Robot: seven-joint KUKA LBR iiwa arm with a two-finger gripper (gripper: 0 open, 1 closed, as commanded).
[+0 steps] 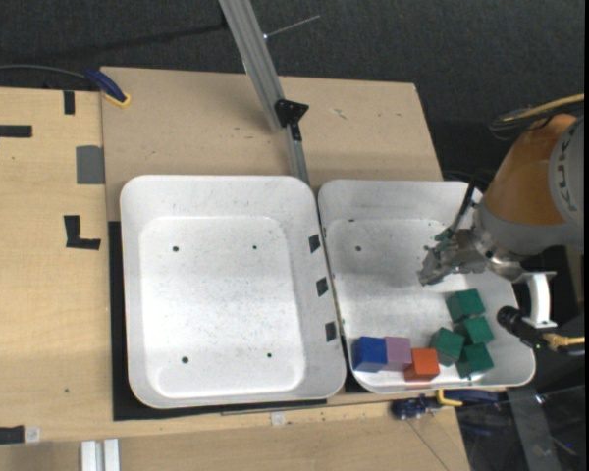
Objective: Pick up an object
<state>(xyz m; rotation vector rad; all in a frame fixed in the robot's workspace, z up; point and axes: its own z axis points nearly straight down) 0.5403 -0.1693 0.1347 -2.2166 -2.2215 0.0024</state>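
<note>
Several small blocks lie along the front of the right bin (393, 199): a blue block (370, 352), a lilac block (398, 350), an orange block (424, 363) and green blocks (465, 305) (450, 343) (477, 359) at the front right corner. My gripper (435, 268) hangs low over the right side of that bin, just up and left of the nearest green block. Nothing shows between its fingers.
The left bin (137, 204) sits beside the right one, sharing a middle rim. A slanted metal rail (260, 57) comes down from the back to the bins' junction. The arm's orange band (525, 175) overhangs the right bin's right edge.
</note>
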